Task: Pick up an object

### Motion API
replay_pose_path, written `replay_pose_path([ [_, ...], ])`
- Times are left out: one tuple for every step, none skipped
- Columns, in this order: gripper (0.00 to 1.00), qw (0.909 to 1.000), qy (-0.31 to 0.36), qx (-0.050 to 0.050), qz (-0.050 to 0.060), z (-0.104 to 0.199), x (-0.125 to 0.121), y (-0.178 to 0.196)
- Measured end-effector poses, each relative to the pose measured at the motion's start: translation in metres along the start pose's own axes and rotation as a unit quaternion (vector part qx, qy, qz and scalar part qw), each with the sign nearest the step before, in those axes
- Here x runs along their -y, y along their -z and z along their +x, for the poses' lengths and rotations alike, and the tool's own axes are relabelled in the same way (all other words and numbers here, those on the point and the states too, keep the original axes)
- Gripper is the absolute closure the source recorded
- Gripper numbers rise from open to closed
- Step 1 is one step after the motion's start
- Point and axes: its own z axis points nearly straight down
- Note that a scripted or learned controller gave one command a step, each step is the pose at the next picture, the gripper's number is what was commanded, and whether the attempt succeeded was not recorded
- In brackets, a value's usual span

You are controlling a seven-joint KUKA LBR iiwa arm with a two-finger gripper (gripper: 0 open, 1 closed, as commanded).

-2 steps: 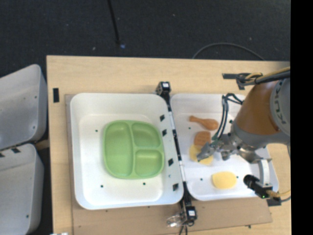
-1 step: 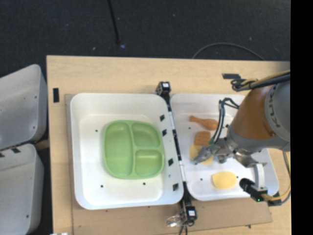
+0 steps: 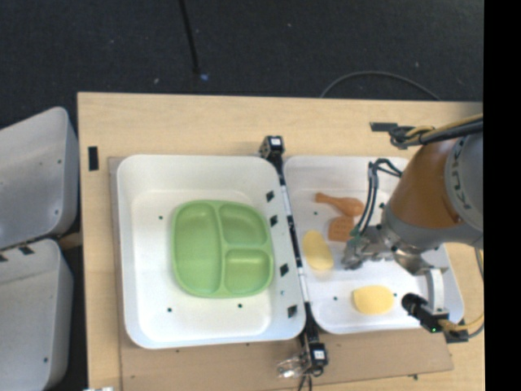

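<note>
your pale wood worktop (image 3: 195,125) sits on dark floor. in the right bin (image 3: 326,320), a yellow piece (image 3: 317,251) lies long axis near-to-far, just left of the end effector (image 3: 355,255), whose grip i cannot tell.

A divided plate (image 3: 221,248) lies in the left bin (image 3: 130,218).
</note>
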Motion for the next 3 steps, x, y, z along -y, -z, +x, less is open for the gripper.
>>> replay_pose_path([
  [1.0,1.0,0.002,0.001,-0.002,0.0,0.007,0.058],
  [1.0,1.0,0.007,0.001,-0.003,0.004,0.0,0.119],
  [1.0,1.0,0.007,0.001,-0.003,0.003,-0.002,0.173],
])
